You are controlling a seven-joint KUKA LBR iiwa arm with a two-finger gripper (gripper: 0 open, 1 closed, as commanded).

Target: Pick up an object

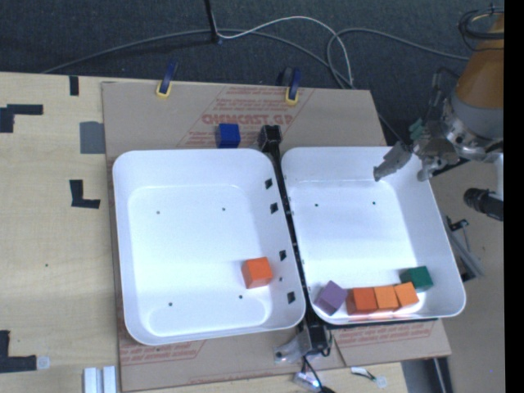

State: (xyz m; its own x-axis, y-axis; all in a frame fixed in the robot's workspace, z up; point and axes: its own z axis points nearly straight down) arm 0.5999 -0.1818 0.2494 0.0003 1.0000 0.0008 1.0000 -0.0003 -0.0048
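In the left bin (139, 219) a lone orange cube (257, 272) lies near the front right corner. Along the front wall of the right bin (426, 211) sit a purple cube (331, 297), three orange cubes (384, 299) in a row and a green cube (418, 278). My gripper (407, 166) hovers over the right bin's far right corner, well away from the cubes. It is open, with nothing between its fingers.
A blue cube (228, 134) rests on the cardboard behind the left bin. Black clips (269, 137) join the bins along their shared wall. Cables (327, 47) trail over the dark floor behind the bench.
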